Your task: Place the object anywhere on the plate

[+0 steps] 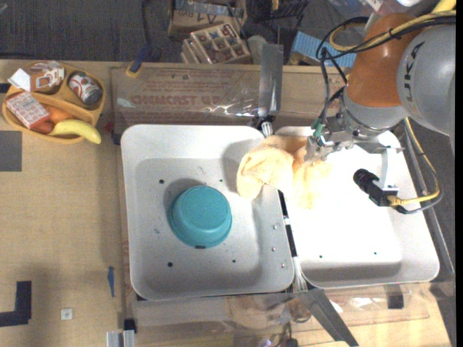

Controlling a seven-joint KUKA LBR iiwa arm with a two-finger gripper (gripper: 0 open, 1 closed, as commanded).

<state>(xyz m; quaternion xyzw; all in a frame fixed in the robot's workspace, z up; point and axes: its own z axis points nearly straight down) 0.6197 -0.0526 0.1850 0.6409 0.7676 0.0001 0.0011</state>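
Off the bins, at the bench's far left corner: a yellow tray [18, 114] holding a banana [77, 129], an orange-coloured fruit partly hidden beneath it, a small red-and-white carton [27, 108] and two round printed tins or cups — labels too small to read. Behind the bins, a flat cardboard sheet [192, 100] under clear film with faint red lettering. On the floor beyond the bench — stacked boxes [210, 38] and dark cables.

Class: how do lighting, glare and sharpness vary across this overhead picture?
Camera view: the right bin is washed out to nearly flat white; the left bin keeps soft grey shading on its walls; the teal plate casts only a faint shadow; the yellow cloth looks soft-edged and slightly blurred.
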